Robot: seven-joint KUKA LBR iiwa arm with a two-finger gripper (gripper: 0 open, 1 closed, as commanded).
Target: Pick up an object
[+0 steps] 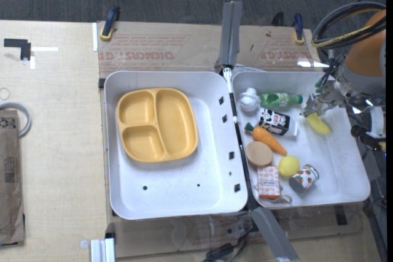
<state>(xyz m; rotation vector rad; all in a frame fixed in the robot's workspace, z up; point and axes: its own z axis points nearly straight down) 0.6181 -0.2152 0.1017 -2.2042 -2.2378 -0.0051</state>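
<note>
The right bin (344, 190) holds several small items: a green bottle (279, 99), a white round piece (249, 100), a black-and-white carton (274, 121), a carrot (269, 139), a tan round disc (259, 154), a yellow lemon (288, 165), a red-and-white packet (268, 183), a small can-like toy (304, 177) and a yellow banana-like piece (319, 124). My gripper (315, 106) hangs at the bin's right back part, just above the yellow piece, its tips touching or very close to it. The arm comes in from the right.
The left bin (178, 193) carries a yellow three-compartment plate (158, 124). A grey divider post (230, 34) stands between the bins at the back. Blue clamps (110, 21) hold cardboard behind them. A brown bag (10, 175) lies at far left.
</note>
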